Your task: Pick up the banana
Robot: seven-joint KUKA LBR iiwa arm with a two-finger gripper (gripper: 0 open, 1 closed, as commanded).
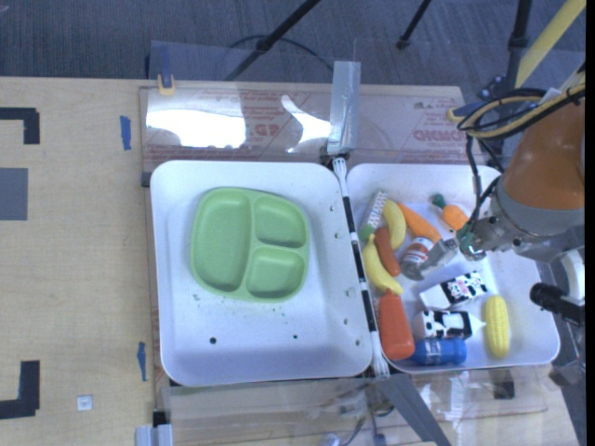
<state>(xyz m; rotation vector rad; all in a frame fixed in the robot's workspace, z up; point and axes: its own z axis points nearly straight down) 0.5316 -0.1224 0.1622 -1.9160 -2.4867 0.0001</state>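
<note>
You see the arm (544,179) reaching in from 3 o'clock over the right bin (539,342), its gripper (437,254) low amid the toys, open or closed I cannot tell, while the banana (378,268) lies unlifted at its 9 o'clock by the divider, so the pick remains.

- A robotics lab or test cell, not a home.
- Light wood tabletop (74,277) marked with black tape squares (26,126) and blue tape tabs (125,131).
- Two shallow white bins (177,203) mounted side by side, with a clear plastic sheet (242,119) behind them.
- Black tripod legs (307,7) stand on grey carpet (112,17).
- Yellow and black cables (507,119) loop over the grey-and-orange arm (548,170).
</note>
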